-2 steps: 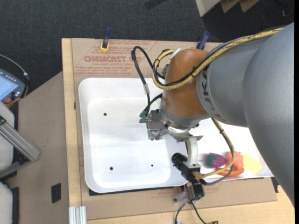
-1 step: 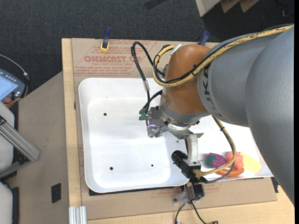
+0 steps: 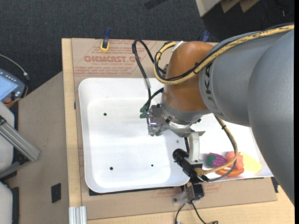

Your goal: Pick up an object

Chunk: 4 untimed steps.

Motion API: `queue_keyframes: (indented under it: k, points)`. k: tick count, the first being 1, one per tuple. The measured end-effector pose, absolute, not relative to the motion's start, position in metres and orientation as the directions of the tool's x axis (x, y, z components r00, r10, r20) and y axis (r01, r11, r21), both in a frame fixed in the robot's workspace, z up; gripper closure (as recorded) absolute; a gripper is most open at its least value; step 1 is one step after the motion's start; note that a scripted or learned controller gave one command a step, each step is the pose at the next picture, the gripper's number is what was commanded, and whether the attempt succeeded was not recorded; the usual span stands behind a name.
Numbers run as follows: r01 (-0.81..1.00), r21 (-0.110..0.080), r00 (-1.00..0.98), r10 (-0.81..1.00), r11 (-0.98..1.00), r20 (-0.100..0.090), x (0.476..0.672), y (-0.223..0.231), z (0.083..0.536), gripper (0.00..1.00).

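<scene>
Hanging low over the left bin (image 3: pixel 117 139), close to its right wall.
Looking straight down on the gripper (image 3: pixel 154 126) here, and impossible to call: spread or closed, cannot tell. Over in the right bin (image 3: pixel 212 139), near its front edge and apart from the gripper: a magenta toy fruit (image 3: pixel 215 160), an orange toy (image 3: pixel 236 164) right against it, a yellow piece (image 3: pixel 252 164) just beside.

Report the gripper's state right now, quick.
Gripper: open or shut cannot be told; the arm covers most of it, above the white bin on the view's left.
</scene>
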State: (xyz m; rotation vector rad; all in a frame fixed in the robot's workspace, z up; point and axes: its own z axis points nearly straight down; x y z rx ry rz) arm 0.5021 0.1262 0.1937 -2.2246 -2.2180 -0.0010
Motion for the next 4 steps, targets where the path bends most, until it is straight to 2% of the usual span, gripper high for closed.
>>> queue_keyframes:
  k: [1,2,3,4]
  points:
    - [1.000,-0.002,0.008,1.000,-0.008,-0.001,0.478,0.034,0.226,1.00]
    - [1.000,0.011,-0.001,1.000,0.001,-0.001,0.541,0.041,0.309,1.00]
    - [1.000,-0.006,0.001,1.000,-0.001,0.001,0.500,0.047,0.278,1.00]
    - [1.000,0.000,0.000,1.000,0.000,0.000,0.502,0.047,0.289,1.00]
